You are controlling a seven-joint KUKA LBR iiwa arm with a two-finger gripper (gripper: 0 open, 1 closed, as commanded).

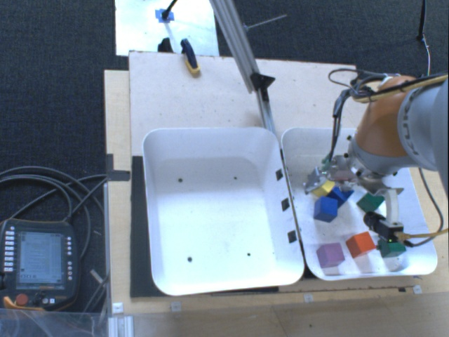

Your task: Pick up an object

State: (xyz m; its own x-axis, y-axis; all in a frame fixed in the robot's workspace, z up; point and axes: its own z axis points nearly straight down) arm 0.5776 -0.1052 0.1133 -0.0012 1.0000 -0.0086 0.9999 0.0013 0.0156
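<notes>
The gripper [324,176] hangs over the blue block [326,209] at 3 o'clock; grip unclear, nothing visibly lifted.

Bright, even light falls from above; the left bin [210,209] glares near white, its inner walls shading softly grey. A reflective sheet [165,16] at the top washes out (almost no detail). Shadows stay short and faint. Focus is moderately sharp throughout, slightly grainy.

You can see two white bins [210,146]. The right bin [298,142] has blocks: yellow [323,187], blue [326,209], green [370,202], orange [360,244] and purple [330,255]. The arm [403,128] is grey and orange.
</notes>
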